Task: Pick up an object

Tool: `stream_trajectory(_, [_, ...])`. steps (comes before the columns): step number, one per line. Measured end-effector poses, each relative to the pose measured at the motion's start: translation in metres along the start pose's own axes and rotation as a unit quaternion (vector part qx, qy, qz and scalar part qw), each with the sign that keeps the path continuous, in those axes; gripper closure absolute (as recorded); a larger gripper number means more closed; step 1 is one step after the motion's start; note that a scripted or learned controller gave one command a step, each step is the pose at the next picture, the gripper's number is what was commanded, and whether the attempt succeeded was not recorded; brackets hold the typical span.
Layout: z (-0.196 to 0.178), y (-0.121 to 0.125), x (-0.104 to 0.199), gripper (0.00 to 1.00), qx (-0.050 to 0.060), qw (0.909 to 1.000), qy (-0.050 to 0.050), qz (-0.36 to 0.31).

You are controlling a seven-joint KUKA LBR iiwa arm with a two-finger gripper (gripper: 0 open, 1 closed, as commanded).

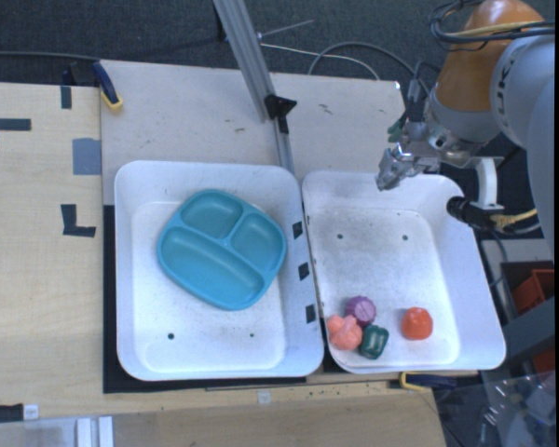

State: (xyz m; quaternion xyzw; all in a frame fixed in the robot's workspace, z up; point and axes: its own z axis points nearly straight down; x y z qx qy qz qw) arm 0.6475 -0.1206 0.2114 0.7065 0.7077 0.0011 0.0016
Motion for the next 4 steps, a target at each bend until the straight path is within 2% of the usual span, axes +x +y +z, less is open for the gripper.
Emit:
stream_trajectory(1, [-0.007, -0.001, 0.064, 1.0, 0.002, 1.0, 0.002, -0.003])
stream_trajectory(2, [-0.002, 0.009, 0.122, 1.0, 0.002, 1.0, 0.001, -0.003])
stream_trajectory(3, [-0.015, 0.006, 0.171, 1.0, 0.002, 1.0, 0.001, -0.002])
stream_trajectory(4, [-0.007, 0.01, 0.219, 1.0, 0.003, 1.0, 0.001, -0.002])
